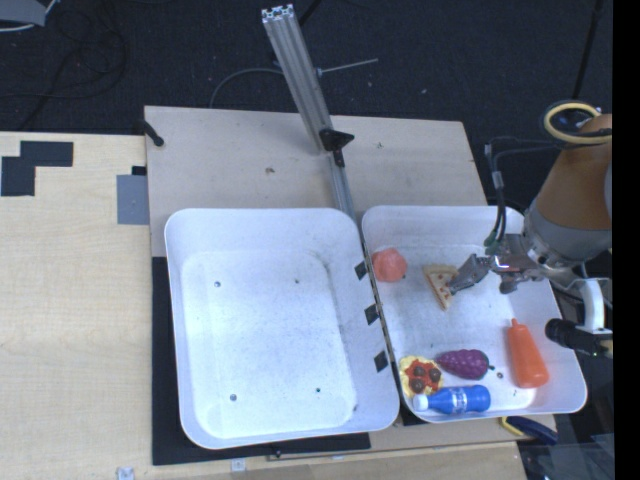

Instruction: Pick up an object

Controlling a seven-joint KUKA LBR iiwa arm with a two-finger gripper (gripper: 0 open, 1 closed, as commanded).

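Note:
Several toy foods lie in the right bin (470,223). A pink-red ball (389,264) sits near its left wall. A tan pizza-like wedge (438,283) lies just right of the ball. At the bin's front are an orange carrot-like piece (525,354), a purple grape bunch (464,363), a yellow and red piece (420,375) and a small blue bottle (458,400). My gripper (492,273) hangs over the middle of this bin, open, with one finger close to the wedge's right side. Nothing sits between its fingers.
The left bin (262,323) lies beside the right one, with black clips (372,313) along the shared edge. A slanted aluminium rail (305,78) rises behind the bins. A yellow ring (570,120) sits at the right above the arm.

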